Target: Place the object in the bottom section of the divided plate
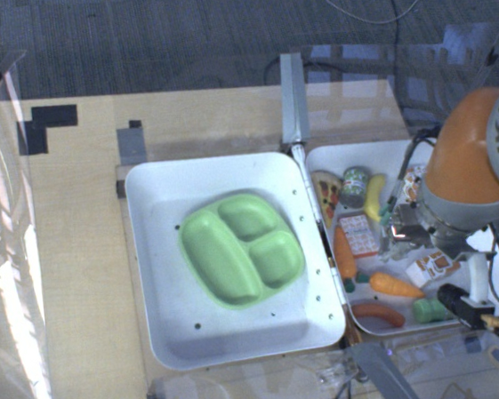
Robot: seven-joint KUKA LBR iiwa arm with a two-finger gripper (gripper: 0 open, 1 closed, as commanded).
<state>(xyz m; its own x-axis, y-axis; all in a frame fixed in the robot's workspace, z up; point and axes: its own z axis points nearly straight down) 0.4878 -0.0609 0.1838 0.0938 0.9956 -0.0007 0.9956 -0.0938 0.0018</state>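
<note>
Now we see the arm (473,155) bent over the right bin (385,326), jaws (402,229) low among toys; their opening we cannot tell. Green plate (242,249) sits mid left bin (164,275), white floor around it.

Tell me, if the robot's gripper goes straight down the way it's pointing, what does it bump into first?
Probably the small red-and-white box in the right bin. The gripper hangs just beside it, though depth is hard to judge from above.

Glossy green plastic divided plate (242,249), smooth white plastic bins (164,275), pale matt wood bench (80,285), grey carpeted floor (168,33).
</note>
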